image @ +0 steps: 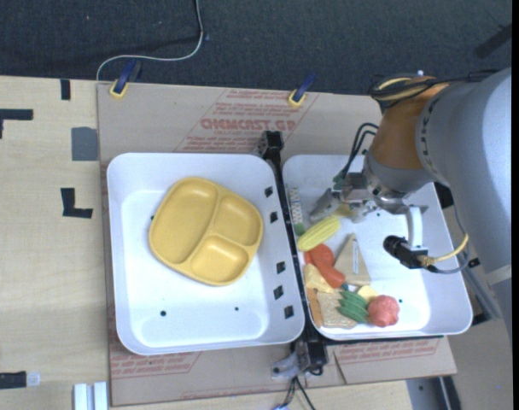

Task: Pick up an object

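Two white bins side by side on a bench (46,254) — left bin (127,314) holding a yellow divided plate (207,230). Right bin (443,301) holding toy food: corn cob (319,231), red tomato (383,311). Gripper (335,202) low just above the corn — open or closed, cannot tell.

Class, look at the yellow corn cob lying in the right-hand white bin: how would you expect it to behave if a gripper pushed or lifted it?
The yellow corn cob looks rounded and elongated, so it would probably roll if pushed from the side. Its glossy look suggests hard plastic: likely stiff, light, perhaps slippery. It lies against the red and orange toy food pieces, which might shift with it.
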Robot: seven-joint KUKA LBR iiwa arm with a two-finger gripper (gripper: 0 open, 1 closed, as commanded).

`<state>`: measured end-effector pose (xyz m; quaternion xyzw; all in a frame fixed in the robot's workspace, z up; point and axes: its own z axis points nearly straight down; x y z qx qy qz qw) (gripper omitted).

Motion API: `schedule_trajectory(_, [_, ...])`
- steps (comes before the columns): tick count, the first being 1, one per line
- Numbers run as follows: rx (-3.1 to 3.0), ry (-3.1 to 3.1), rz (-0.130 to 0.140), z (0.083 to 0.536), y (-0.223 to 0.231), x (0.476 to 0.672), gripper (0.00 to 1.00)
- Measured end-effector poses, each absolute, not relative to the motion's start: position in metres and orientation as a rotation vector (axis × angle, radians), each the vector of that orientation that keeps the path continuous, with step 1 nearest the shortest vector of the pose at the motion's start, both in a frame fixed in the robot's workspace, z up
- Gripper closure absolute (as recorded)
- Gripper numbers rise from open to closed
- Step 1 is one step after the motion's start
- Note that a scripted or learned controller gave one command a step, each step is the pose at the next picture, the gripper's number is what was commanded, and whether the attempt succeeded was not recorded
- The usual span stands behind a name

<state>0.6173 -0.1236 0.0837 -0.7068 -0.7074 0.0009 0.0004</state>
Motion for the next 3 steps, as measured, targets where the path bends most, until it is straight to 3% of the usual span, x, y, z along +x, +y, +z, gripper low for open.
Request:
schedule_trajectory(1, [-2.221, -2.225, 0.0, 0.096, -0.123, 0.618, 1.0])
schedule_trajectory(2, [-2.22, -2.224, 0.001, 0.095, -0.123, 0.618, 0.0])
schedule_trajectory(3, [-2.228, -2.233, 0.011, 0.087, -0.101, 0.67, 0.0])
